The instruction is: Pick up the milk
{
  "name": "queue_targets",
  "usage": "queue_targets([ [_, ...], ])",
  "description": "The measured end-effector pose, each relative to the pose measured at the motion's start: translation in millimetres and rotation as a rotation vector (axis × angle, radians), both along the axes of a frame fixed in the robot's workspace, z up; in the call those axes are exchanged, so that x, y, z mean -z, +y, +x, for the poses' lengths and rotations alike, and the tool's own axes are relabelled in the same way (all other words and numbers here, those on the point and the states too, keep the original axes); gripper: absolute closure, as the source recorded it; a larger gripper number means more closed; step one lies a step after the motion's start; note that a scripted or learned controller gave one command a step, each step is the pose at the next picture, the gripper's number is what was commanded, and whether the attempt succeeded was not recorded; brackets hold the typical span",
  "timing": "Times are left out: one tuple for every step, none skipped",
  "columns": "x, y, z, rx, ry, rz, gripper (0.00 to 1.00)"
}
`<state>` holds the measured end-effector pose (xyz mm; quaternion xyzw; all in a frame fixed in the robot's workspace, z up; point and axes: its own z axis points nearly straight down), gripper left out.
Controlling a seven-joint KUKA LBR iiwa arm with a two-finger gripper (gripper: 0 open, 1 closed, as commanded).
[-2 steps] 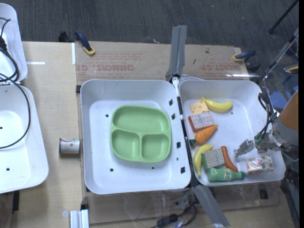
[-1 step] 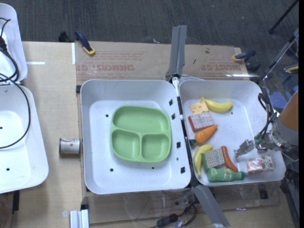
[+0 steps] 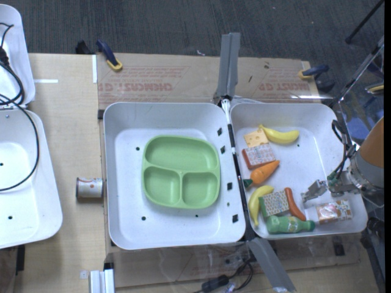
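The milk carton [image 3: 334, 212] is lying flat in the right bin's [image 3: 317, 119] near corner. The tool [image 3: 319, 190] is hovering just beside it, fingers apart; it needs centring over the carton before descending.

You see smooth white plastic bins [image 3: 122, 163], a matt green plastic tray [image 3: 181, 171], glossy plastic bananas [image 3: 280, 135], a shiny green bottle [image 3: 288, 226], a printed paper milk carton [image 3: 334, 212], bare metal gripper [image 3: 317, 190], matt brown cardboard [image 3: 171, 78].
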<state>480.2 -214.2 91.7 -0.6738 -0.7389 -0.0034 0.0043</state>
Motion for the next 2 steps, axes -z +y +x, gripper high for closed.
queue_targets([
  [0.0, -0.1, -0.1, -0.004, 0.0, 0.0, 0.0],
  [0.0, -0.2, -0.2, -0.008, 0.0, 0.0, 0.0],
])
